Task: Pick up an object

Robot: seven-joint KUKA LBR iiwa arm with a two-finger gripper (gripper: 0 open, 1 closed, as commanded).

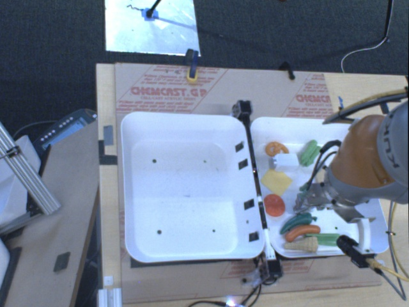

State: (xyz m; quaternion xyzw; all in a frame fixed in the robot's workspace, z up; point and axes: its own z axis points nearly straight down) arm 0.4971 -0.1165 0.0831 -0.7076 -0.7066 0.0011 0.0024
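Toy foods [279,182] crowd the right bin [291,123] on a bench [211,85].

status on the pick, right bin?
Tool low over right bin, nothing visibly held. Red disc and yellow wedge beside it. Green piece crowds underneath.

Two shallow white bins sit side by side: the left bin [185,190] and the right bin [268,128]. The right bin holds three green pieces [309,151] [298,222] [327,238], one orange pretzel-shaped ring [277,148], one white block [285,160], one yellow wedge [276,181], one red disc [275,204], one red sausage [301,233] and one tan cone [304,245].
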